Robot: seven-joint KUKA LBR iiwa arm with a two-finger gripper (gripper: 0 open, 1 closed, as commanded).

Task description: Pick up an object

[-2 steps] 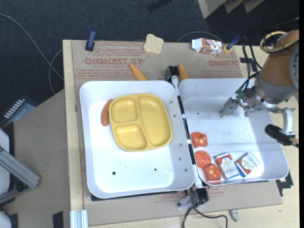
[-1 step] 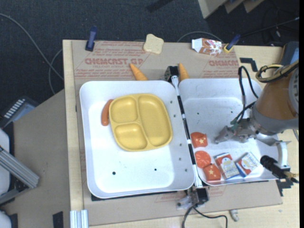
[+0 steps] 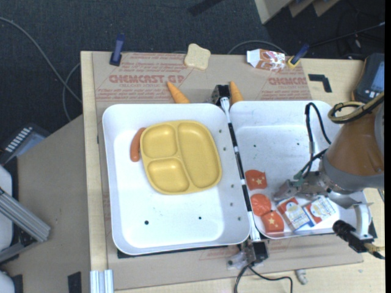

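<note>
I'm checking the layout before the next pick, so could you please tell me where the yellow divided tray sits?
The yellow divided tray lies in the left white bin, toward its upper half, with an orange-red sausage right against its left edge.

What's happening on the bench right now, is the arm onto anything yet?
The KUKA arm is reaching in from the right and sits low over the right bin, with its pincer down near the small red and white items clustered in that bin's near corner. Nothing is visibly held between its fingers. The left bin holds a yellow divided tray with a hot dog toy beside it, both untouched.
</note>
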